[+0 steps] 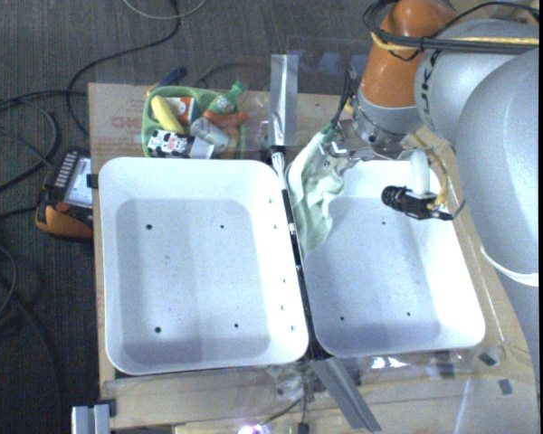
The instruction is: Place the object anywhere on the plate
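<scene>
The grey arm with its orange band reaches in from the right and comes down over the far left corner of the right bin; the end effector sits just above that bin's far rim, close to the seam where the two bins meet; whether its fingers are spread or pressed together I cannot tell, since the wrist and the cloth cover them. A pale green and white cloth hangs or lies directly below the end effector, draped along the right bin's left wall and touching the dividing edge; whether it is actually pinched cannot be told. A small black fitting juts from the arm over the far part of the right bin.

The left bin lies beside it, their long edges touching down the middle of the bench; its floor is bare white with a few dark specks; the near half of the right bin's floor is likewise open. At the far edge of the bench, behind the left bin, a green basket holds mixed small things, a yellow one among them. An orange and black device lies on the dark floor off the bench's left edge, among loose black cables.
</scene>
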Controlling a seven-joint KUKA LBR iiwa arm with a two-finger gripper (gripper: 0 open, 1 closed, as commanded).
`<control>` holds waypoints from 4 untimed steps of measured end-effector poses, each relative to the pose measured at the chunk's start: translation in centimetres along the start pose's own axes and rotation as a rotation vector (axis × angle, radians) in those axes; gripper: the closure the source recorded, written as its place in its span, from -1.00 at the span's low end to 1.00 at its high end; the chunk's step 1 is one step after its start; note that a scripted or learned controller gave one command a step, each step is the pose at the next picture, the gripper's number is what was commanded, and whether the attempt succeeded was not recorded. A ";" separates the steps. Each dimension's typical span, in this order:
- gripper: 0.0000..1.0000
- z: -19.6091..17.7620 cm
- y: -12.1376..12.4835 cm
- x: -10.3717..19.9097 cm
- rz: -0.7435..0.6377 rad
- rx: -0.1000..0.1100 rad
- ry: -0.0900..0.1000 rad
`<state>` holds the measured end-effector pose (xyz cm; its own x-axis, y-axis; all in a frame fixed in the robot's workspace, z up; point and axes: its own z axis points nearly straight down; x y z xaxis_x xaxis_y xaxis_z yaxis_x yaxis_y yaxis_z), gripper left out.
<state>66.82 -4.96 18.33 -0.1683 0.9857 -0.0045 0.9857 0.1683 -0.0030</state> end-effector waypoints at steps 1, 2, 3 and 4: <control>1.00 -3.9 0.0 0.0 -0.001 0.000 0.004; 1.00 -2.9 -2.0 4.6 -0.399 -0.004 0.002; 1.00 -2.6 -3.2 8.6 -0.795 -0.006 0.002; 1.00 -2.2 -4.4 12.8 -1.192 -0.007 0.003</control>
<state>60.36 6.96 20.52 -0.9782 0.2079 0.0000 0.2079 0.9782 0.0020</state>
